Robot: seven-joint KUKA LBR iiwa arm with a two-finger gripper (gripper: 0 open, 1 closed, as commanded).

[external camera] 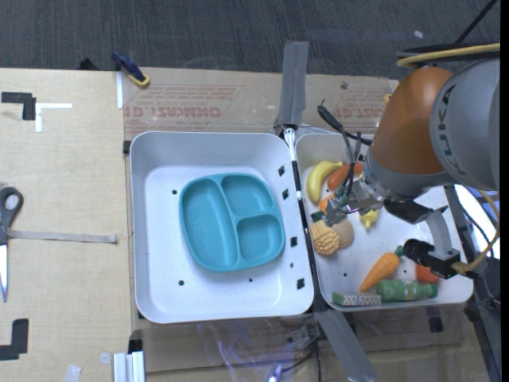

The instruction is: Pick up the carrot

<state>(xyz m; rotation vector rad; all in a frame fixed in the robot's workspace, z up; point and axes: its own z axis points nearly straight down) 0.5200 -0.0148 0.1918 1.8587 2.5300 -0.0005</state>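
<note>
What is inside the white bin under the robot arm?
In the right bin lie a carrot, a banana, a pineapple toy and a green bottle. The arm covers the bin's far corner, so anything there stays hidden.

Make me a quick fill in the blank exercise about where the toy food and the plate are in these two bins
1. The blue divided plate lies in the ____ bin.
2. The carrot lies in the right bin, just above a ____ bottle.
3. The pincer hovers beside the yellow ____, apart from the carrot.
4. The plate has ____ compartments.

Missing words: left; green; banana; three
</note>
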